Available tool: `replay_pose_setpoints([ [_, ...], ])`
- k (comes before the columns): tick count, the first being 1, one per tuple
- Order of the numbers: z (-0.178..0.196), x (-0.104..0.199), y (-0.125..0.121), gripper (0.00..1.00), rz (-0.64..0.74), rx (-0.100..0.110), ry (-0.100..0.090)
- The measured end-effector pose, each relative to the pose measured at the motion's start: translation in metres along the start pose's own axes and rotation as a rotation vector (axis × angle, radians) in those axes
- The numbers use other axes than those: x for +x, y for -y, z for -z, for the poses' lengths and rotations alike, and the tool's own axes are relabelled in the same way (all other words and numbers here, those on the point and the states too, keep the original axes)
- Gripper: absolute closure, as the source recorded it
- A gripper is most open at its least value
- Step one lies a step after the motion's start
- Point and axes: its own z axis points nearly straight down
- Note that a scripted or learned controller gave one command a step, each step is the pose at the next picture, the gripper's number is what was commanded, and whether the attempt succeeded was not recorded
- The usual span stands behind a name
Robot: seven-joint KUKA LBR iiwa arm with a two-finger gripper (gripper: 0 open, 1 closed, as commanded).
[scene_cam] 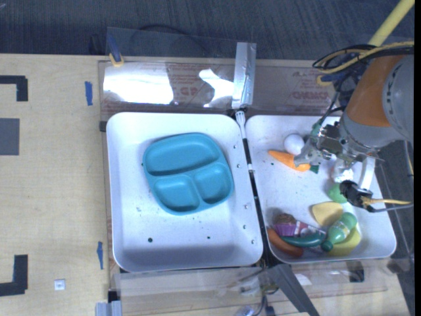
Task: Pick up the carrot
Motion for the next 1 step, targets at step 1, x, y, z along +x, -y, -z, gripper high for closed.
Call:
replay_pose_setpoints([
  [1, -0.0457, 0.0395, -0.0159, 0.0, -0.222, 0.002, 0.0],
])
